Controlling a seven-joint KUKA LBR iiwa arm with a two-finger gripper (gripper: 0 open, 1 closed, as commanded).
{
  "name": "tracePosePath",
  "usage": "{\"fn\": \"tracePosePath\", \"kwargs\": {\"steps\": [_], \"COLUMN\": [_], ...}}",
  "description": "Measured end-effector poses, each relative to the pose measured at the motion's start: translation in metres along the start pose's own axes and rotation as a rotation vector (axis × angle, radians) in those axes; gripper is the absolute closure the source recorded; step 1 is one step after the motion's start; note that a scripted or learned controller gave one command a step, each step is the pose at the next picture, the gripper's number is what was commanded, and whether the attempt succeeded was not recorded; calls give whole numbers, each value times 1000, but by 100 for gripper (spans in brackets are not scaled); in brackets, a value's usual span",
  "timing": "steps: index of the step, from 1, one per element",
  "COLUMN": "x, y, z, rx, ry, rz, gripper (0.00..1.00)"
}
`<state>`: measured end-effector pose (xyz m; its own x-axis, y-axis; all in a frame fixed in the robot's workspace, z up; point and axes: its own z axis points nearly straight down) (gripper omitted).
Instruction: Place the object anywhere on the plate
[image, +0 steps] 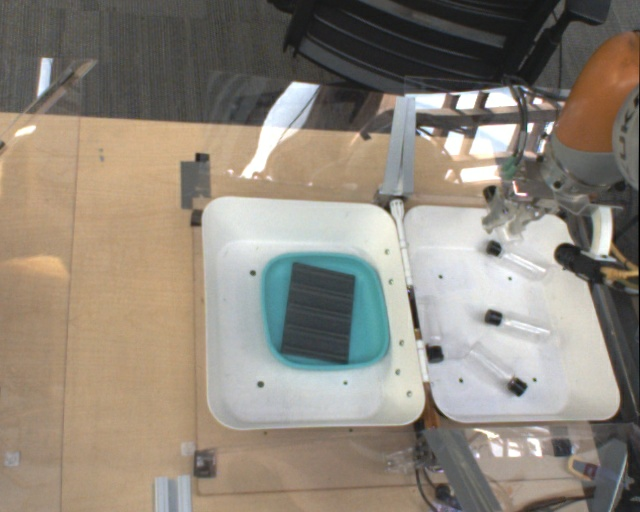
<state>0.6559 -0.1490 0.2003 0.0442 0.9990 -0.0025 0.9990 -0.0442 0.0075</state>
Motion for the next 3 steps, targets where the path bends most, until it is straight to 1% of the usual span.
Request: {"fn": "tracePosePath", "kwargs": {"steps": [1,2,3], "x": [80,139,211], "y": [-53,-92,-69], "z": [15,14,14], "rx": [4,3,1], "ry": [3,4,4], "rz": [21,-132,-248], "gripper": [100,100,100]}}
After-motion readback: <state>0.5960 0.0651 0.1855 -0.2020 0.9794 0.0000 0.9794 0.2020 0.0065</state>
